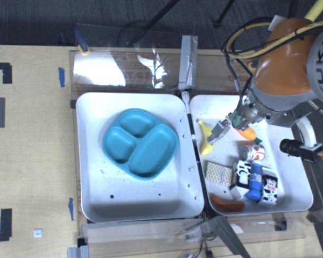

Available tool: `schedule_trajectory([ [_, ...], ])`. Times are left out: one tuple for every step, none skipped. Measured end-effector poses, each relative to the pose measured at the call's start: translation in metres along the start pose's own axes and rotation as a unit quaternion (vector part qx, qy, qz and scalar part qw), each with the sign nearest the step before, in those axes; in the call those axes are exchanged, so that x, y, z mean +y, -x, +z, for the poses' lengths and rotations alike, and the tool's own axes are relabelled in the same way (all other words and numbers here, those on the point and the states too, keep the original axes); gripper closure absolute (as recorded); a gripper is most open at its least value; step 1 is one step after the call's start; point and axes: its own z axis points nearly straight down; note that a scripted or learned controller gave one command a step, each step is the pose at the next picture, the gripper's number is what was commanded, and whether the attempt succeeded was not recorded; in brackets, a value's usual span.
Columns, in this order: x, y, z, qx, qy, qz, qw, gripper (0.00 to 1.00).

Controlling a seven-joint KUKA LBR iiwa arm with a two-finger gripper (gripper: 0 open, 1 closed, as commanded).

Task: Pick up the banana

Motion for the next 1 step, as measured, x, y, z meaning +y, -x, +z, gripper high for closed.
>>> schedule_trajectory([
  [0.0019, 0.0174, 0.0583, 0.002, -0.002, -0.079, 0.9969, 0.0],
])
